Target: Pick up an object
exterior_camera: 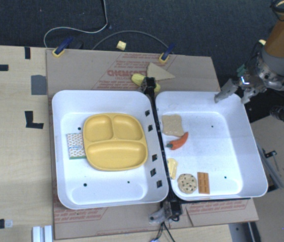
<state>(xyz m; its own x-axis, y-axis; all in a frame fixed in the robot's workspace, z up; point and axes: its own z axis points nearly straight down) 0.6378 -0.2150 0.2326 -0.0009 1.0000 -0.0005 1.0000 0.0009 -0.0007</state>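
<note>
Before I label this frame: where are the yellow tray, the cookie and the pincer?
yellow tray (116, 141), camera view, on its divider ridge.
cookie (187, 183), camera view, centre of its top face.
pincer (227, 92), camera view, between its fingertips.

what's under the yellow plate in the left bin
A small patterned card pokes out from beneath the yellow plate at its left edge, on the left bin floor. Anything else beneath is covered.

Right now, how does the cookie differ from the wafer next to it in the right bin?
The cookie is round and pale with dark specks; the wafer is a narrow brown rectangle. The cookie lies nearer the divider, the wafer further toward the arm's side. Both lie flat, side by side, at the right bin's near edge.
</note>
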